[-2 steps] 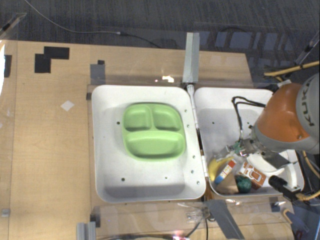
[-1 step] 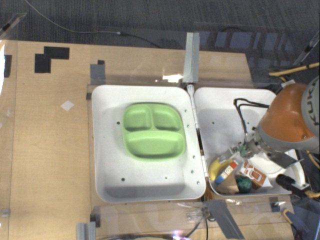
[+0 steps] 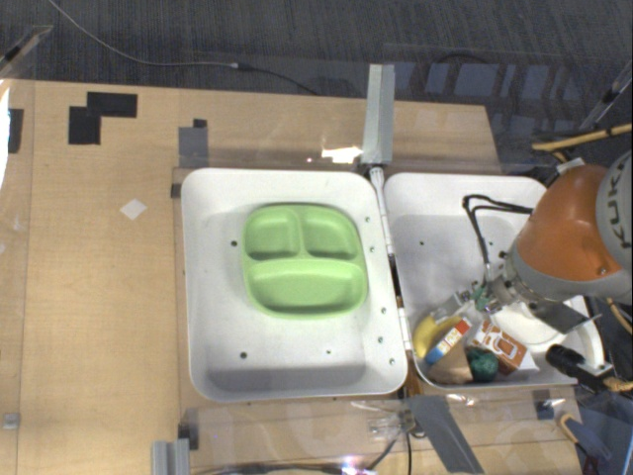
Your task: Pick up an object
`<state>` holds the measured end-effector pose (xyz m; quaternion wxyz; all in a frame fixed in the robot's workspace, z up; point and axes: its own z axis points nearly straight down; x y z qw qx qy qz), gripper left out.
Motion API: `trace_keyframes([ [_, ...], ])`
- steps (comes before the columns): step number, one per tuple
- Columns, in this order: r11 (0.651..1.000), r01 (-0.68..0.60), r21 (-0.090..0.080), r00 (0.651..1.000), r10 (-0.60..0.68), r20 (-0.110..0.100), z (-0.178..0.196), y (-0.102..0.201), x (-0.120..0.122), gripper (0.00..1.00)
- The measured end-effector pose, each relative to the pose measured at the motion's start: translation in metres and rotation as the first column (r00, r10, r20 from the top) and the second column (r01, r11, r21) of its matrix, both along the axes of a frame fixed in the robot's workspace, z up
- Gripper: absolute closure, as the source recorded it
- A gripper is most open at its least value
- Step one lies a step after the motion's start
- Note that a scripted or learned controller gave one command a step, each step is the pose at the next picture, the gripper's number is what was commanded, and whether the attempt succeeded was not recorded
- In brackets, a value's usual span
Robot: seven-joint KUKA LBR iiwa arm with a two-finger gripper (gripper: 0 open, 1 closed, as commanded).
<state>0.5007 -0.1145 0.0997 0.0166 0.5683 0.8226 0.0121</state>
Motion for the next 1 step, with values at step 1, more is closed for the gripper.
trace_keyframes([
  [1, 0.988, -0.156, -0.019, 0.988, 0.156, 0.002, 0.0002, 0.0186, -0.0007, 0.00],
])
